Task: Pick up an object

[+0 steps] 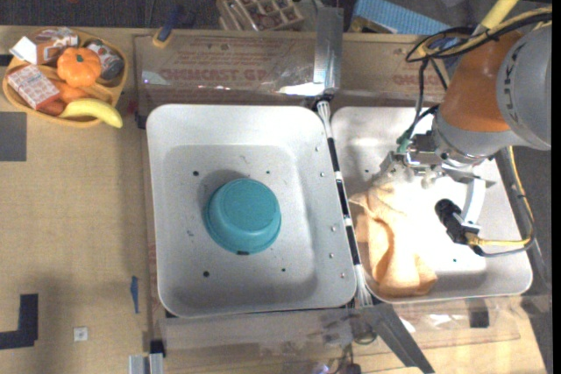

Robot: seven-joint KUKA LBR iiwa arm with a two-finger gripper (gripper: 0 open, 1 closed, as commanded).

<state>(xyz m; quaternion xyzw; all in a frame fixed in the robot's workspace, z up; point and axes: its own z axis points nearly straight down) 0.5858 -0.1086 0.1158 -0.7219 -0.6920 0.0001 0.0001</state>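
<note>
Beneath the gripper point(419, 172), grip state unclear, a crumpled orange-tan cloth point(392, 245) in the right bin point(517, 276).

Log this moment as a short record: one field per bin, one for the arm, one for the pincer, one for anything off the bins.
left bin: one teal bowl, upside down, near the middle
right bin: tan-orange cloth, crumpled along the left wall and front
arm: reaches in from the right, above the right bin
pincer: over the right bin, near the cloth's upper end; contact cannot be told
off the bins: fruit basket at far left of the bench
</note>
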